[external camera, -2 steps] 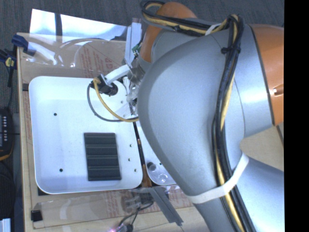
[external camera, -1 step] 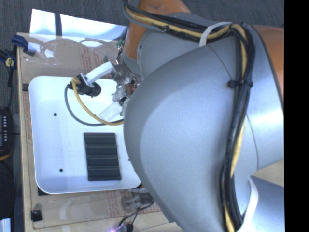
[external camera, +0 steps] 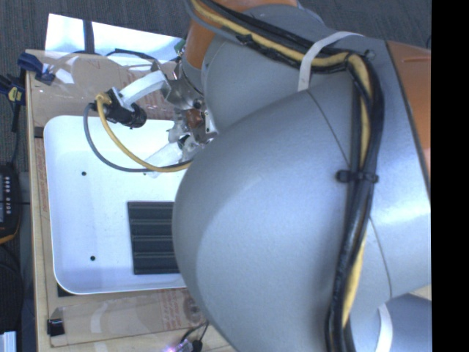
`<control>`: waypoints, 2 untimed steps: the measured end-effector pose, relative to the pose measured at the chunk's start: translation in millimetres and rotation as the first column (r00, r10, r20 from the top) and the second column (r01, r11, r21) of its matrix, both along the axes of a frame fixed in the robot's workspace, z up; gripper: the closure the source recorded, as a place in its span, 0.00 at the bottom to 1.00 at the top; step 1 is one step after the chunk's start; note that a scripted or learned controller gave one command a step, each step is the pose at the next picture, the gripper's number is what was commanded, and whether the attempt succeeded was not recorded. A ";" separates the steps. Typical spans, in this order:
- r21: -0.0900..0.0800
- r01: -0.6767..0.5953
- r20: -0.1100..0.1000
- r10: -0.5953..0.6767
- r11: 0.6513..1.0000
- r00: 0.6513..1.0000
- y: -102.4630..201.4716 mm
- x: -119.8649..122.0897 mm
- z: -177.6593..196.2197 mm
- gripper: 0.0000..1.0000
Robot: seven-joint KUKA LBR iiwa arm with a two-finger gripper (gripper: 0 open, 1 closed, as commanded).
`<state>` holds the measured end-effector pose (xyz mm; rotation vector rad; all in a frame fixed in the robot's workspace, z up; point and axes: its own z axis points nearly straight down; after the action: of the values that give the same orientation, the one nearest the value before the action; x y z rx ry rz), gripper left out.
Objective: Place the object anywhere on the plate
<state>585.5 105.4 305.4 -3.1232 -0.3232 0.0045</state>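
Note:
A dark, ribbed rectangular plate (external camera: 152, 237) lies flat on the floor of the white bin (external camera: 69, 196), near its front. The arm's bulk covers the plate's right side. My gripper (external camera: 174, 123) hangs over the far right part of this bin, just below the orange band (external camera: 194, 46). It sits well back from the plate. A black connector (external camera: 124, 114) with a looping yellow cable (external camera: 110, 156) juts out to the gripper's left. I see no loose object in the bin. The large grey arm (external camera: 293, 196) hides everything to the right.
The bin sits on a wooden bench (external camera: 110, 317) with a strip of bare board in front and behind. Cables and a blue clip (external camera: 33, 64) lie on the back left. Dark carpet lies beyond the left edge.

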 end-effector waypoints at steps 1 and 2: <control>-0.003 -0.004 -0.003 0.004 1.000 1.000 58.1 10.3 -63.1 1.00; -0.002 -0.063 -0.002 0.063 0.998 0.998 114.2 -67.2 -86.4 1.00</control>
<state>518.3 219.6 218.9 -3.1134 -0.4218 0.0085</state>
